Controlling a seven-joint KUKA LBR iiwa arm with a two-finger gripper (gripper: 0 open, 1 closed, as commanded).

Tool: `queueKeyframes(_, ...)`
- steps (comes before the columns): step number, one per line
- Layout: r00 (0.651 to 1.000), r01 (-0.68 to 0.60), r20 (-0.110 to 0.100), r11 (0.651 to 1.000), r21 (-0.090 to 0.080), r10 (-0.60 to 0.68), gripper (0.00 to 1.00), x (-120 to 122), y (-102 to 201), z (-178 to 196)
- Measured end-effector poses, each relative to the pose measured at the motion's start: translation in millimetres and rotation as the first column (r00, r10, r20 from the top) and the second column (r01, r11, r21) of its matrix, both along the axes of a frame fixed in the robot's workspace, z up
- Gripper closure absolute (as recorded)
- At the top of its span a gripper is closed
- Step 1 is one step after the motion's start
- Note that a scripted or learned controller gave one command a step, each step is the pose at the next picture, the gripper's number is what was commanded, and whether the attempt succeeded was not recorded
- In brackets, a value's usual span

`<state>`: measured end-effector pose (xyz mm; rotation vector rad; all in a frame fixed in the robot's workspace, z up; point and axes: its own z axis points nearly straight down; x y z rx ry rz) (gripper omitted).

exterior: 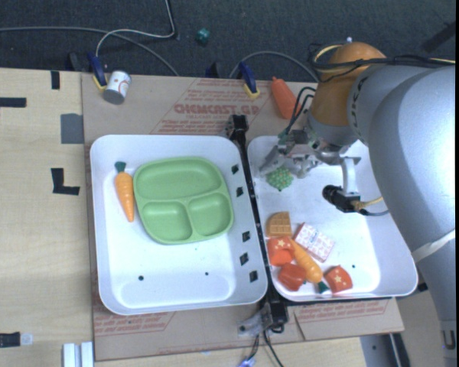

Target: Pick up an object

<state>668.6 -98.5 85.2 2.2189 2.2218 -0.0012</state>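
Note:
My gripper [288, 161] hangs low over the far left part of the right bin [382, 239], just above a small green broccoli piece [279, 179]. The view does not tell me whether it touches the broccoli. Nearer the front of that bin lie a tan waffle piece [278, 224], a pink and white packet [315, 241], an orange carrot [307, 261] and red pieces [338, 279]. The left bin [107, 243] holds a green divided plate [185, 199] and a toy carrot [124, 192] beside it.
The grey arm [413, 128] covers the right bin's far right side. An orange toy [283, 98] and a small can [116, 86] lie on the cardboard behind the bins. Blue clamps [249, 89] and cables sit at the back edge.

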Motion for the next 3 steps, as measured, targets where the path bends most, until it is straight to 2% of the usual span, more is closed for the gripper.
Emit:
queueKeyframes(2,1.0,0.0,0.001,1.0,0.0,0.0,0.0,0.2,-10.1,0.3)
queueKeyframes(3,1.0,-0.001,0.001,1.0,-0.001,0.001,1.0,0.5,-9.8,10.7)
